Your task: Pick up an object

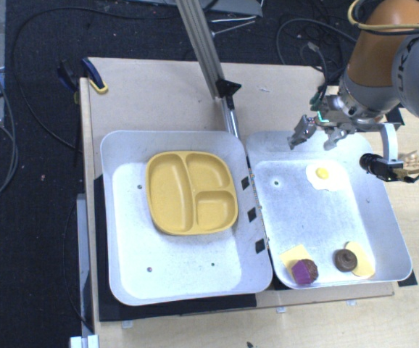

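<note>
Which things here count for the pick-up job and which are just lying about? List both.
For the job: gripper, above the right bin's far edge; fried egg; purple ball; brown disc; yellow slices under them; right bin.

Lying about: yellow divided plate, left bin, blue clamp.

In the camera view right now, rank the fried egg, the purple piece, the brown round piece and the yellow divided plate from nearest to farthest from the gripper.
From the gripper:
1. Fried egg, right bin, just below it.
2. Brown round piece, right bin's near edge.
3. Purple piece, near edge, only slightly farther.
4. Yellow divided plate, left bin.
</note>
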Available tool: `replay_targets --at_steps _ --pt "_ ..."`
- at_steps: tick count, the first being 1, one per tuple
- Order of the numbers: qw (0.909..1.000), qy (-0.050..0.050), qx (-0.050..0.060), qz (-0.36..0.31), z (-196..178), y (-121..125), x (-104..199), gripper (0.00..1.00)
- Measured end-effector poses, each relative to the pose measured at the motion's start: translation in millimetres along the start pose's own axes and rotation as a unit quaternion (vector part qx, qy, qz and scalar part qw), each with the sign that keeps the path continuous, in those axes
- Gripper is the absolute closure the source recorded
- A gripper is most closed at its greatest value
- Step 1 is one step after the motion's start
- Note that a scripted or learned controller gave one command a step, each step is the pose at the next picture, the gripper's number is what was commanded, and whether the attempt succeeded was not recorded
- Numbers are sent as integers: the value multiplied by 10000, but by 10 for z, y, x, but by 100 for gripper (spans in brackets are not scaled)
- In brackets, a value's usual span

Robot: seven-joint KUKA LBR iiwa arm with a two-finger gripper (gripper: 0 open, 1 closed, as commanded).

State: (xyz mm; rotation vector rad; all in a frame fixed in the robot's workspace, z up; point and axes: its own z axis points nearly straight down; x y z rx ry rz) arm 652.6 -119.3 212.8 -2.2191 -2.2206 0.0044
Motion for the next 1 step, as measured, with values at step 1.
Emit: replay_targets --at_steps 1 --pt "10000 -2 -19 -3 -18 10 1 0"
